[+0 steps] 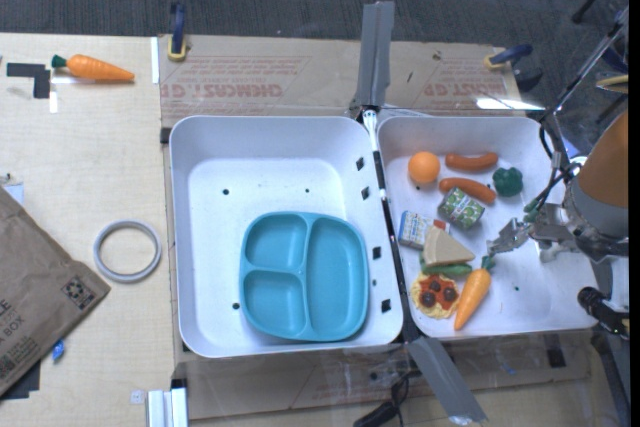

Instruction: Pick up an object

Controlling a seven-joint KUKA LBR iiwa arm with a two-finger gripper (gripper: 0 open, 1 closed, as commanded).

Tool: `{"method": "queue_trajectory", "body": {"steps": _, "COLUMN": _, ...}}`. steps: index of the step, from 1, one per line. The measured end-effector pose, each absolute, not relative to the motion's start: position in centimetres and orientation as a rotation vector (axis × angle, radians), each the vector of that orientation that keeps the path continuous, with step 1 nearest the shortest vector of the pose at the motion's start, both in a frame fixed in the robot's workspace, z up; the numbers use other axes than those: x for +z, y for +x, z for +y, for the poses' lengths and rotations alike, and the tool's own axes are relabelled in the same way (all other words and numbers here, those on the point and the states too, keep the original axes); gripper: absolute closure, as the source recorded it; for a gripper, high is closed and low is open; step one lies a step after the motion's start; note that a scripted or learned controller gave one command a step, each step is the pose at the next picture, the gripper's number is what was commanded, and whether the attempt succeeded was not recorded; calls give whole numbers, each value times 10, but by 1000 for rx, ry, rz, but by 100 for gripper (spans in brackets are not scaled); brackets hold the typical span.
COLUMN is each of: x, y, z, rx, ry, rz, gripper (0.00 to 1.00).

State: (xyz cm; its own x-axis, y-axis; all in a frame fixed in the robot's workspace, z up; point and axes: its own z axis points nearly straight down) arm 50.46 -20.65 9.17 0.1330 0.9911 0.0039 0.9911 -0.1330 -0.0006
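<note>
I note the gripper (508, 237) low in the right bin (535, 310), fingers slightly apart, holding nothing, toy carrot (472, 296) at its seven o'clock, just beside

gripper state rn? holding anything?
Gripper: over the right bin, just right of the sandwich wedge and above the carrot. Open or shut cannot be told; nothing visibly held.

A turquoise divided plate (305, 277) lies in a white bin (200, 155). The other white bin (530, 310) holds an orange ball (424, 167), a green pepper (508, 180) and an orange carrot (472, 297).
</note>
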Motion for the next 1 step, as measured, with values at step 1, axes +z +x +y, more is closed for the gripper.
{"method": "queue_trajectory", "body": {"steps": 1, "x": 91, "y": 477, "z": -147, "rx": 1, "ry": -2022, "rz": -2399, "gripper": 0}}
